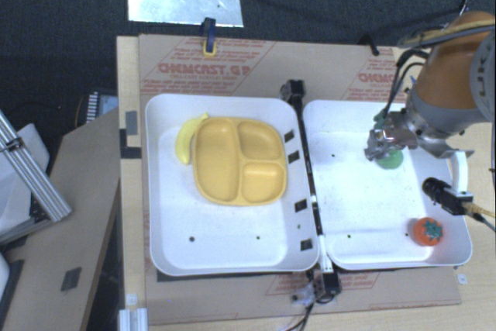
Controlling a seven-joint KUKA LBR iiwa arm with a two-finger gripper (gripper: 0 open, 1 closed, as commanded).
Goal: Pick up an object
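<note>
Hand [381,148]: over the right bin [349,244], at the green object [390,160]; grip state cannot tell.
Green object: right bin, 1 o'clock.
Orange object [426,231]: right bin, 5 o'clock.
Yellow tray [237,160]: left bin [225,244], centre.

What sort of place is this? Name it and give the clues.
Likely a robotics lab test bench: two white bins sit side by side on a board, a grey robot arm's hand is over a green object, and toy-like items include a yellow divided plate.
</note>
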